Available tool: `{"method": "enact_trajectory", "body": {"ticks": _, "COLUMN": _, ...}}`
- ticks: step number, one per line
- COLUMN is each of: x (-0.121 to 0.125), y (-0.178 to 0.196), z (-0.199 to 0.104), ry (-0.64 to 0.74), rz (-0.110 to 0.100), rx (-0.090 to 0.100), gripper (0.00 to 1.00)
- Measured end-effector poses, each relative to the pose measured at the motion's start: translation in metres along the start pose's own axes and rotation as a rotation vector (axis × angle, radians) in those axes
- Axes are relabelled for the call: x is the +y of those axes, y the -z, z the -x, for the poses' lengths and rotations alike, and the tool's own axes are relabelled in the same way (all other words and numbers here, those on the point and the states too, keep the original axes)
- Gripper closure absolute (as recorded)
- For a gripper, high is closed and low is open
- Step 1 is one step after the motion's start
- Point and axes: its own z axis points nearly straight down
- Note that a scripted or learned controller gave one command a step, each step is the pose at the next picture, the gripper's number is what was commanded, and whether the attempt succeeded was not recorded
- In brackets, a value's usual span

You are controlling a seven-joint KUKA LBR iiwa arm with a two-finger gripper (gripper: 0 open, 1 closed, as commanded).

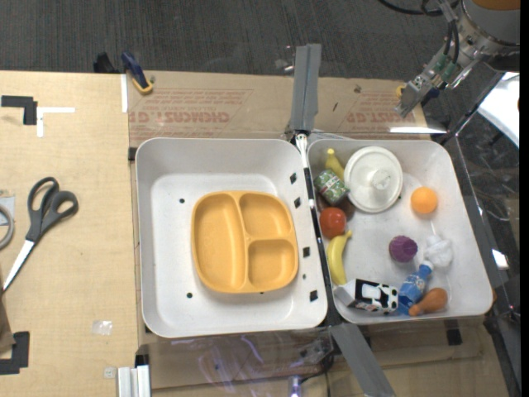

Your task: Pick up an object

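The right bin (pixel 459 190) holds several small objects: a white round lid (pixel 374 179), an orange ball (pixel 423 200), a purple ball (pixel 402 248), a crumpled white piece (pixel 438 252), a blue bottle (pixel 416 284), an orange carrot-like toy (pixel 430 301), a black-and-white box (pixel 374 296), a banana (pixel 337 257), a red tomato (pixel 333 220) and a green item (pixel 332 187). My gripper (pixel 407 96) hangs above the cardboard behind the right bin's far edge, well clear of the objects, with nothing visible in it.
The left bin (pixel 157 222) carries a yellow divided plate (pixel 245 241). Scissors (pixel 41 213) lie on the wooden bench at the left. A grey bar (pixel 306 85) runs back between the bins over the cardboard sheet (pixel 215 110).
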Motion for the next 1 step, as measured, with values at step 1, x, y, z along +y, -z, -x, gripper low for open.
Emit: {"method": "enact_trajectory", "body": {"ticks": 1, "x": -0.0156, "y": -0.0971, "z": -0.0657, "ry": -0.170, "rz": -0.004, "rx": 0.004, "gripper": 1.00}}
